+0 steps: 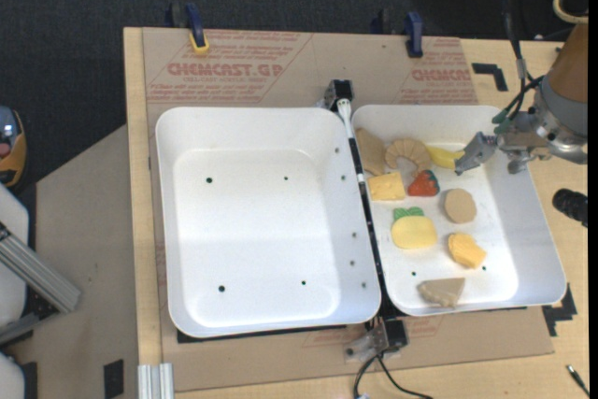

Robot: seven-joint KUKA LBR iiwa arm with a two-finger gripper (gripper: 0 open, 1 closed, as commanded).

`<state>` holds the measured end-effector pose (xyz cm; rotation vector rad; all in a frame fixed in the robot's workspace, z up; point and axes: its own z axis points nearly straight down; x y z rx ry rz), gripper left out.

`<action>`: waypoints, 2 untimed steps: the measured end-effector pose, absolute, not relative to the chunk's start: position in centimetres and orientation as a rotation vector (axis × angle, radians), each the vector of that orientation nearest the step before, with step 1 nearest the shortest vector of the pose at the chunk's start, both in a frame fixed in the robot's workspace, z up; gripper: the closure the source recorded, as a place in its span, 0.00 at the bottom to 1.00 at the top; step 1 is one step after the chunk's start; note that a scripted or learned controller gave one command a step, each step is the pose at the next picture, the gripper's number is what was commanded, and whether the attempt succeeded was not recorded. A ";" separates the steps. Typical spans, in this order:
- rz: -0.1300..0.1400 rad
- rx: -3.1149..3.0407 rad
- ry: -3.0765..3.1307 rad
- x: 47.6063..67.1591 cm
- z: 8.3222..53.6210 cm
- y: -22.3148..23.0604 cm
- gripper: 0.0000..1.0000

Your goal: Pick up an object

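The right bin [533,243] holds several toy foods. A tan flat piece [371,149], a curled beige pastry [408,151] and a small yellow piece [444,158] lie along its far side. Below them sit a yellow square [387,188], a red piece [424,184] and a round tan disc [459,206]. Nearer the front are a yellow lump with a green top [413,231], an orange-yellow block [466,249] and a tan wedge [441,292]. My gripper [493,161] hangs over the bin's far right part, just right of the small yellow piece, open, with nothing between its fingers.
The left bin [177,201] shows bare white floor with a few dark dots. Both bins rest on a brown board [280,65] held by blue clamps [195,23] at its far edge. A black clip [338,92] sits where the bins meet.
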<state>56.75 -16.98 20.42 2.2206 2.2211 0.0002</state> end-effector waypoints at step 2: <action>0.002 2.219 2.217 56.7 9.6 -17.7 1.00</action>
